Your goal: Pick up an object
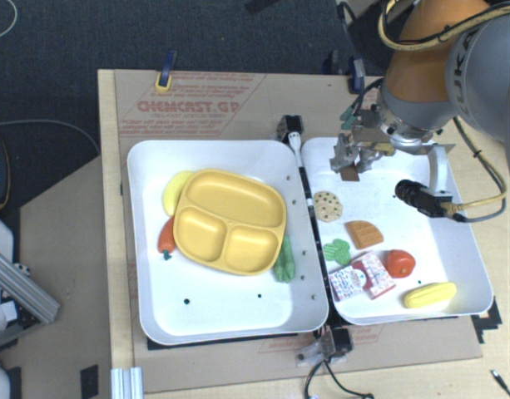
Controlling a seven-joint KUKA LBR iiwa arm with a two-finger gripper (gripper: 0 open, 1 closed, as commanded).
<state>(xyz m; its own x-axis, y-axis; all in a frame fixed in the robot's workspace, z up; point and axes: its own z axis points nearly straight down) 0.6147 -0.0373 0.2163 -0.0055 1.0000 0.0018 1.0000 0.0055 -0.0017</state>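
1. Two white bins sit side by side on the table point(121, 223). The right bin point(467, 256) carries the loose bits: a cookie point(327, 205) near its left wall, a brown toast-like piece point(363, 233) just beside that, a green leafy piece point(338, 250), a red-and-white packet point(361, 277), a tomato point(400, 263) and a yellow banana-like piece point(429, 294) toward the near right corner.
2. The left bin point(146, 298) carries a yellow divided tray point(230, 221), w/ a yellow piece point(175, 189) and a carrot-like piece point(166, 237) poking out at its left and a green piece point(285, 262) at its right.
3. The tool point(349, 163) hangs over the far left corner of the right bin, apart from all the items. Nothing shows between its prongs; open or clenched, can't tell from this angle.
4. Step in hand, as I judge it: approach/positioning, no grasp made yet.
5. Closest candidate is prob. the cookie, just toward the near edge from the tool.
6. Next move calls for: shift toward the near edge over the chosen item, descend, close. The cookie lies flat, close to the bin wall, so the prongs may skid off it or foul the wall.
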